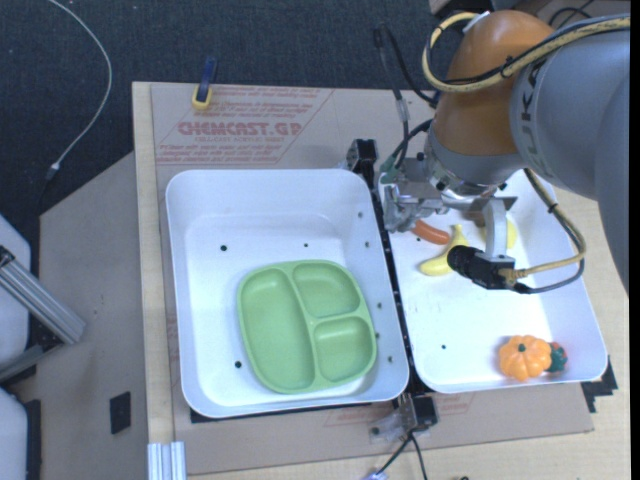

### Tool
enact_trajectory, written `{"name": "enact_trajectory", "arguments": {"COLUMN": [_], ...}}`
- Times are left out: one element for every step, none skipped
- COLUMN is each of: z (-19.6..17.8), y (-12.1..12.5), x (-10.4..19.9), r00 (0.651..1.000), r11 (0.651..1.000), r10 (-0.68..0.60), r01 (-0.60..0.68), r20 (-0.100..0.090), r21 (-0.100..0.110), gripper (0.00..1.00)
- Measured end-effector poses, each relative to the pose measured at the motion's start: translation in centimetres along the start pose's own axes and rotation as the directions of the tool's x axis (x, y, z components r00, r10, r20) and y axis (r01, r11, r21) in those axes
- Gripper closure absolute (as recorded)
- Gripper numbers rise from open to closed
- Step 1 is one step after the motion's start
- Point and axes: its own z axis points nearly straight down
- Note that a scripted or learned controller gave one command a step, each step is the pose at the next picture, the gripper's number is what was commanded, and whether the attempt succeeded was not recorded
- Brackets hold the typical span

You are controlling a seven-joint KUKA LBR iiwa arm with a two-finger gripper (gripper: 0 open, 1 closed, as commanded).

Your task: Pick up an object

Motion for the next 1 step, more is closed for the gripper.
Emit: {"name": "enact_trajectory", "arguments": {"z": [-1.05], "y": [-0.4], "x": [5.2], "r00": [1.0], "r11": [1.0], "r10": [0.0], "r01": [0.0], "r20": [0.001], "r21": [-0.005], "gripper": [1.0]}}
